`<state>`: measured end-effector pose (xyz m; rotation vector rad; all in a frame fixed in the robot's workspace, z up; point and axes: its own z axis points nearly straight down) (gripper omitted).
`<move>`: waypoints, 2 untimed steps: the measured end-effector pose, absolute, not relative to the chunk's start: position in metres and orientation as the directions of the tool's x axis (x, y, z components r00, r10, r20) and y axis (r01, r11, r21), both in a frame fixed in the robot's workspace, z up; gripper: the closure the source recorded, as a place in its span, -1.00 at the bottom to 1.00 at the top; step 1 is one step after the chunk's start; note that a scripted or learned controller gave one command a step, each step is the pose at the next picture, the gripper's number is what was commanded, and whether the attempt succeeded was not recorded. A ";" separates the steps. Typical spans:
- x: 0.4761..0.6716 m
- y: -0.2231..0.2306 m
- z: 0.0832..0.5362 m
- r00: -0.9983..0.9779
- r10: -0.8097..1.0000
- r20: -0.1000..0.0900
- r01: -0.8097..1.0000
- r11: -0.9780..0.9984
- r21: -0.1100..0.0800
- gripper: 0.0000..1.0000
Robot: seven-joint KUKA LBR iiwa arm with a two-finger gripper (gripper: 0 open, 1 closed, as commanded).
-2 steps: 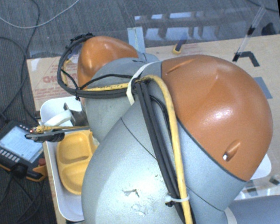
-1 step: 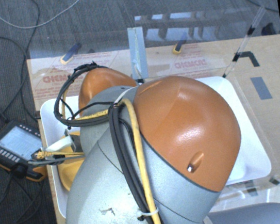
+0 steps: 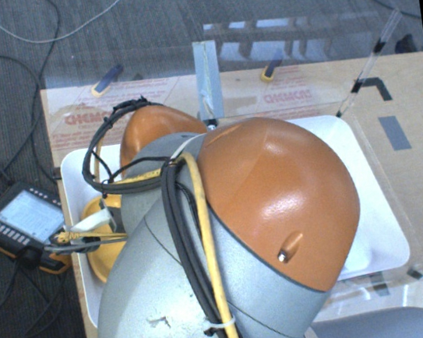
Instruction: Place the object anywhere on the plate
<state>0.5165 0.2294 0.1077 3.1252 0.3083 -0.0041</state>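
Note:
My arm, grey with a large orange cap, reaches across the middle of the camera view and covers most of the left bin. A second orange joint sits over the back of that bin. At the bin's left side a yellow rounded piece, which looks like part of the plate, pokes out from under the arm. A small white bit lies at its top edge. What lies under the arm is hidden.
The right bin shows its white floor on the right. Black and yellow cables run along the arm. A pendant with a screen lies on the floor to the left. An upright clear post stands behind the bins.

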 end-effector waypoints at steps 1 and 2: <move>0.499 0.202 0.109 0.964 0.259 0.056 0.261 -0.965 -0.023 -1.00; 0.546 0.227 0.092 0.981 0.194 0.011 0.194 -0.981 0.006 -1.00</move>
